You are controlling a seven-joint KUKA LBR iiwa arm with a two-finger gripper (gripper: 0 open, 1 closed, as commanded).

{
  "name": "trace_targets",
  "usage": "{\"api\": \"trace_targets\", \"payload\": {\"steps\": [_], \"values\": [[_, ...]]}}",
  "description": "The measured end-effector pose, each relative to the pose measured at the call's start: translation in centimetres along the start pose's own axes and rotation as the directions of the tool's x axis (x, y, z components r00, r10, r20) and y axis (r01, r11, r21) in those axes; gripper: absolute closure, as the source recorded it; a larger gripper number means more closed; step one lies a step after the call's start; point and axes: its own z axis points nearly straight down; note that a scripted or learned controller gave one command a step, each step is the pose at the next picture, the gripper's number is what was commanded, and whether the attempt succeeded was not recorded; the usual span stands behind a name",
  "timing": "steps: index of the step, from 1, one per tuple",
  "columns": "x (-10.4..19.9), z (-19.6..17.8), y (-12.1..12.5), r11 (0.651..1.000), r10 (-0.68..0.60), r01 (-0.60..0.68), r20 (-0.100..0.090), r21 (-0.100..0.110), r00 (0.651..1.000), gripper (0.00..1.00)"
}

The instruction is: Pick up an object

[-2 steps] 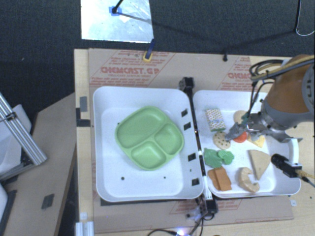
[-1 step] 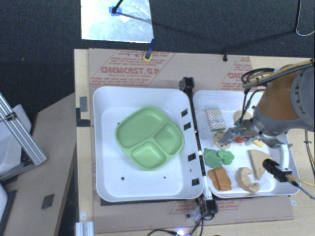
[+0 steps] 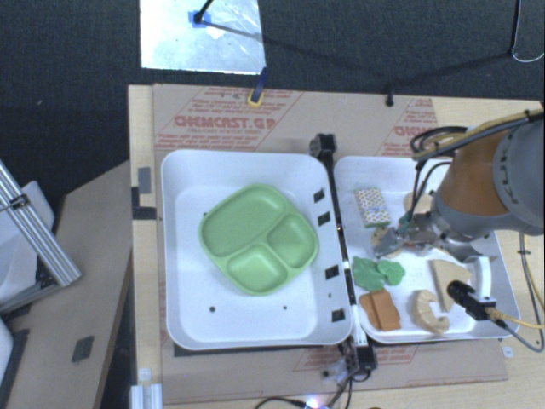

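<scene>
My gripper [image 3: 388, 239] hangs low in the right bin [image 3: 400, 167], near its left side, on the grey arm [image 3: 477, 186] that reaches in from the right. Directly below it in the image lies a green leafy piece [image 3: 377, 272], close to or touching the gripper tip. A small speckled packet [image 3: 371, 205] lies just above the gripper. An orange block [image 3: 380, 310], a curved beige piece [image 3: 428, 311] and a beige wedge [image 3: 444, 275] lie along the bin's front. I see nothing held in the gripper.
The left bin [image 3: 183, 228] holds a green divided plate [image 3: 258, 239]. A black divider with clips [image 3: 334, 228] runs between the bins. Cables [image 3: 434, 139] loop above the arm. A shiny sheet [image 3: 202, 24] lies beyond the bench.
</scene>
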Motion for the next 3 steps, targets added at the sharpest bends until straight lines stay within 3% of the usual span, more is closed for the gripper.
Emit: {"api": "trace_targets", "payload": {"steps": [1, 3], "values": [[-0.1, -1.2, 0.1, 1.000, 0.001, -0.001, 0.001, -0.005, 1.000, 1.00], [0.2, -10.4, 1.2, 1.000, -0.004, 0.004, 0.002, -0.008, 1.000, 1.00]]}}
